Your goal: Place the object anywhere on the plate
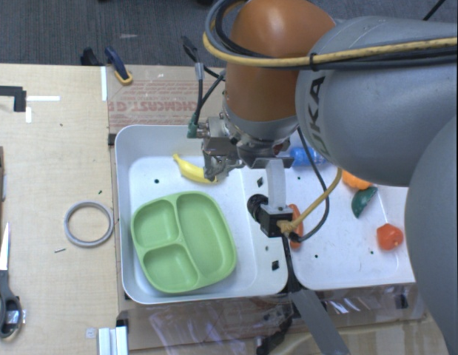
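A grey KUKA arm [362, 87] with an orange band [277, 24] is seen reaching in from the right over two shallow white bins set side by side on a light wooden surface [51, 161]. The pincer [214, 170] is positioned low in the left bin [129, 198], at its upper centre, right at the right end of a yellow banana [190, 170]; whether the banana is touched or clamped can't be made out, and whether the pincer is apart or together can't be told from this angle, since it is hidden under the wrist. The banana is seen lying on the bin floor just above the plate, not on it. A green plate [183, 241] w/ three compartments is laid in the lower part of the left bin, apart from the banana. In the right bin [347, 268], an orange-red round item [390, 237] is seen near the right side, a green-and-orange item [360, 195] above it, and a blue item [302, 156] partly hidden by the arm. A black fitting [269, 217] w/ an orange part is seen hanging over the divide btw. the bins, with a yellow cable [321, 194] looped beside it. On the surface left of the bins, a grey ring [89, 222] is laid, and scissors [5, 302] are seen at the lower left edge. A blue-and-yellow clamp [119, 66] is found at the surface's far edge.
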`<control>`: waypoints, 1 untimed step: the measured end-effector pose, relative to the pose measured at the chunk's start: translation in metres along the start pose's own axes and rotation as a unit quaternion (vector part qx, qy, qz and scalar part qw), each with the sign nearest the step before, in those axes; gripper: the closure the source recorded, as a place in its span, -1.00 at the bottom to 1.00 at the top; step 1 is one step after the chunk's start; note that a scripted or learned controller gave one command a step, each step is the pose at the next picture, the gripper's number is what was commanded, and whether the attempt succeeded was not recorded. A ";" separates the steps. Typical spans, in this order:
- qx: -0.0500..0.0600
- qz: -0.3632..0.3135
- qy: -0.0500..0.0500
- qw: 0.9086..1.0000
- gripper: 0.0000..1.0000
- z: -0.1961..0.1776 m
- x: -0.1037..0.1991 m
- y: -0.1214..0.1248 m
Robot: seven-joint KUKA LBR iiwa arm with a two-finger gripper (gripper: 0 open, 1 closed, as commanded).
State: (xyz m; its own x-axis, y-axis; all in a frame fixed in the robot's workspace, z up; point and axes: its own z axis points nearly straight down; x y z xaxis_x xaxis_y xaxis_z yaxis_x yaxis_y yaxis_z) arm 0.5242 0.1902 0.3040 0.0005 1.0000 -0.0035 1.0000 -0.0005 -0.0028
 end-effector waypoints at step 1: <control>0.001 0.002 0.000 1.000 1.00 0.063 -0.048 -0.047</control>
State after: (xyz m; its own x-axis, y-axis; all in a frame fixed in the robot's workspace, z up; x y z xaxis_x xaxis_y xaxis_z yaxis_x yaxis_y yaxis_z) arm 0.4772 0.1425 0.2414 0.0042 1.0000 -0.0030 1.0000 -0.0042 -0.0050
